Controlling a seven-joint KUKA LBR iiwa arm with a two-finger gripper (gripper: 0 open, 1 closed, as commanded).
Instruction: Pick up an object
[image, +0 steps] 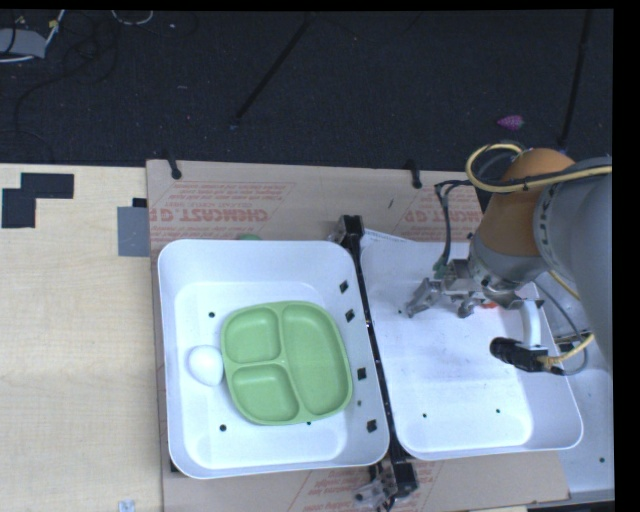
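**binwatcher:** Green plate (287, 361), the three-compartment one, lies flat in the left bin (180, 270), and a small white ball (206, 364) sits just beside it, touching its left edge or very nearly. The plate looks like stiff moulded plastic, light, probably slick. Lying flat like that, the only real hold is the raised rim or one of the dividers between the compartments. The ball looks smooth and round, so it'd likely roll or squirt out unless it's taken dead across the middle.

**kuka_fan:** Count check: one plate, one ball, two white bins side by side on the worktop. The right bin (470, 440) has the arm over it.

**binwatcher:** Yep. The pincer (432, 297) hangs above the upper part of the right bin, well apart from both objects, with nothing between its fingers. It looks splayed out to me, but it's small and cluttered with cables, so honestly can't tell how the fingers stand.

**kuka_fan:** I'd guess the ball is the easier pick, if it doesn't roll away.
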